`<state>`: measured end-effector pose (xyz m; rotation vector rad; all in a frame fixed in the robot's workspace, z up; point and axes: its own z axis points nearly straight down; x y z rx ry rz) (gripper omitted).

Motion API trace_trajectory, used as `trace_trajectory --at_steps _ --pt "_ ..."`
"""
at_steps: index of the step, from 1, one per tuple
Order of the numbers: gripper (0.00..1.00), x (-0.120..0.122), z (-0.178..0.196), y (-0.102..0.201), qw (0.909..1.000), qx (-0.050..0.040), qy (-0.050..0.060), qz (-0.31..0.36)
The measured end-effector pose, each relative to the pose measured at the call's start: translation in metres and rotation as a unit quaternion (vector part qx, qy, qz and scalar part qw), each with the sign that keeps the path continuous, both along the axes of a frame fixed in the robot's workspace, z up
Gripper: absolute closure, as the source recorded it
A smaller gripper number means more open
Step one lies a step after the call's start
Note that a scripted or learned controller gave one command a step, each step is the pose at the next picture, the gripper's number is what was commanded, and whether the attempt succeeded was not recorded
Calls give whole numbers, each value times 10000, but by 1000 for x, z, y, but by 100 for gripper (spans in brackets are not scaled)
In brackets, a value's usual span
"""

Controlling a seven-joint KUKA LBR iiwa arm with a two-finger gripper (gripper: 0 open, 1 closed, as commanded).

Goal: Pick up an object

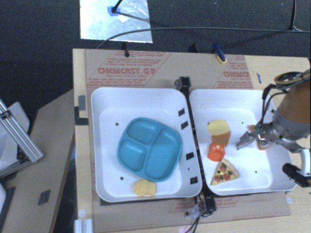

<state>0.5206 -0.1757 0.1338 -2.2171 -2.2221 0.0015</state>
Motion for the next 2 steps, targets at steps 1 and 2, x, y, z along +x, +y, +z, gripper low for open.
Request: trace_trajectory --at_steps 1,2 --pt "0 0 -52 0 10000 -4 -12 -7" --pt "100 2 -38 0 10000 -5 -34 0"
